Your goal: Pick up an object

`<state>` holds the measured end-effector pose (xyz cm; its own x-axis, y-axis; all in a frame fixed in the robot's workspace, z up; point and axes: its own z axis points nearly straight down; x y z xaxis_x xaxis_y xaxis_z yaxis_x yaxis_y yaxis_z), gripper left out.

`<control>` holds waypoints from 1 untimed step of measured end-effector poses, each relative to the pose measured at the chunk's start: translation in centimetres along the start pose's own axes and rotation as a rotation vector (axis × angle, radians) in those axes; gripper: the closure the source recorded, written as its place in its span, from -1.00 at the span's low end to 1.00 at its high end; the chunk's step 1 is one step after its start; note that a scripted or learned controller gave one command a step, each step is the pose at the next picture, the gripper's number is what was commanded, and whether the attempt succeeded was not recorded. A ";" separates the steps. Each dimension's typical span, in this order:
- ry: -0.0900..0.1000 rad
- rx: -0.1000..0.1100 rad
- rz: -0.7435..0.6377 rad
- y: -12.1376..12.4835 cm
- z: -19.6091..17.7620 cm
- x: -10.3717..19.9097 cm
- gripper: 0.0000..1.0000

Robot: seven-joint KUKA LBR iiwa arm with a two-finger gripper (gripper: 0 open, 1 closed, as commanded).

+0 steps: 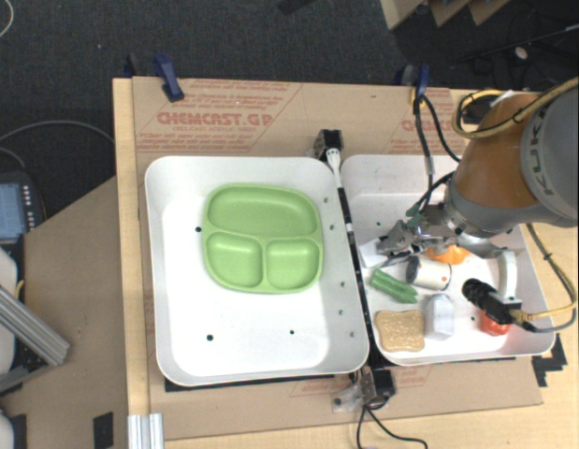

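A grey arm with an orange band is reaching in from the right, its dark claw [398, 242] hanging low inside the right-hand shallow white bin [383, 174] — whether the claw is spread or pressed together, I cannot tell.

Just below the claw, a dark green cylinder-shaped stick [393, 285] is lying flat on the bin floor, looking like the nearest thing to grab. Its long axis is running diagonally, from upper left down to lower right.

To grip it well, the claw is probably needing to turn so it closes across that diagonal, at the middle, clear of the tan sponge-like square [400, 330] below.

The left bin [177, 279] is carrying a pale green divided plastic plate [263, 238].
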<state>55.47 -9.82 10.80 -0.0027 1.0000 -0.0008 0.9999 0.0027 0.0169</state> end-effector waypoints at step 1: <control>0.004 0.008 -0.006 -1.5 -8.2 7.8 -1.00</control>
<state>53.77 -2.01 19.00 -0.0089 1.0000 0.0036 0.9999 0.0088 0.0092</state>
